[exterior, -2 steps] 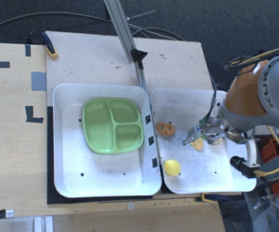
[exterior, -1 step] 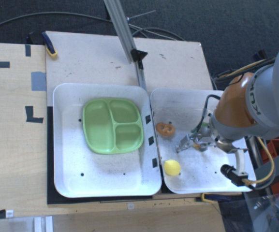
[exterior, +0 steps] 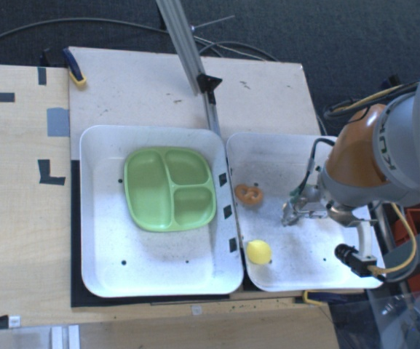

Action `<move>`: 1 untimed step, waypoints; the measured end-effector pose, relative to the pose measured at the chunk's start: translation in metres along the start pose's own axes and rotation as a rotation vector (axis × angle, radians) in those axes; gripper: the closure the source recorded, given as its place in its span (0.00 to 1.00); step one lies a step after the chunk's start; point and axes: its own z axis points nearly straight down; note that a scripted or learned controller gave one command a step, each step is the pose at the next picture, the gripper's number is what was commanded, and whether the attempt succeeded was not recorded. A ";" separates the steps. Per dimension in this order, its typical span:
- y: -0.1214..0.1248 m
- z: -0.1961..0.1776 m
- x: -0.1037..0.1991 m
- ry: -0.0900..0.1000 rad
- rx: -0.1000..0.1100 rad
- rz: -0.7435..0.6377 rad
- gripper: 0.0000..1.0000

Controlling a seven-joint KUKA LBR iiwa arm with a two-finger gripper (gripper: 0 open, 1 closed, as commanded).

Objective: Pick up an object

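An orange-brown pretzel-like object (exterior: pixel 249 194) lies in the right bin (exterior: pixel 275 151) near its left wall. A yellow ball (exterior: pixel 258 252) rests at that bin's front left. My gripper (exterior: pixel 291 214) hangs low over the middle of the right bin, to the right of the orange object and above-right of the yellow ball. Nothing shows between its tips. The grey arm with its orange band (exterior: pixel 355 155) reaches in from the right.
The left bin (exterior: pixel 100 253) holds a green divided plate (exterior: pixel 170 187). A grey metal pole (exterior: pixel 184 38) slants in from the top toward the bins' shared wall. Cables run along the right side. A blue and yellow clamp (exterior: pixel 74 67) lies at the back left.
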 end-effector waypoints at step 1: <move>0.009 -0.054 0.007 -0.003 -0.009 0.000 1.00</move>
